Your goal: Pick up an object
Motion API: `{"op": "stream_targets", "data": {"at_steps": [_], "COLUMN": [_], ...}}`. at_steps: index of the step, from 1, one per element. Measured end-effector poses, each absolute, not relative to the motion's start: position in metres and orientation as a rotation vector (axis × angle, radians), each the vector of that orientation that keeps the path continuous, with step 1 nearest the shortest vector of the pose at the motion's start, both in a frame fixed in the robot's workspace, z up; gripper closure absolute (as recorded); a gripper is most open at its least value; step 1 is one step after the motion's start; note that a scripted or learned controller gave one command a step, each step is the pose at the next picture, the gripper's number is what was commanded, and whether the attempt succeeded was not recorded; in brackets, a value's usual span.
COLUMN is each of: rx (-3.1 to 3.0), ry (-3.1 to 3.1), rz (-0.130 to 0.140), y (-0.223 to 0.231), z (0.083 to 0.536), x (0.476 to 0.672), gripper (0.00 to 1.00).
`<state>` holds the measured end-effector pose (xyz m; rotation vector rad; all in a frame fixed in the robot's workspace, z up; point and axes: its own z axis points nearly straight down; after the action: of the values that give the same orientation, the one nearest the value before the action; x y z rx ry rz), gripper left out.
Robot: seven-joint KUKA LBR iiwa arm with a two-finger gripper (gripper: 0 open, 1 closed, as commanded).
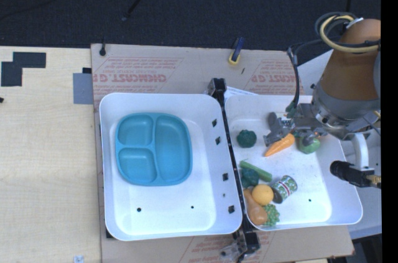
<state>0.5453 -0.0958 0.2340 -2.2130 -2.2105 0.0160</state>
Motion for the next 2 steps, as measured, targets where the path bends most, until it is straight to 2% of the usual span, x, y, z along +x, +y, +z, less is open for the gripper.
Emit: {"op": "stream_targets", "data": {"at_steps": [1, 2], "rx": [-2.218, -2.217], "ry": [-2.22, -2.218], "rz": [0.003, 0.007], "y": [-0.096, -0.097], "z": [0.241, 0.193], "x": [0.548, 0.555], "gripper": [0.0, 0.0]}}
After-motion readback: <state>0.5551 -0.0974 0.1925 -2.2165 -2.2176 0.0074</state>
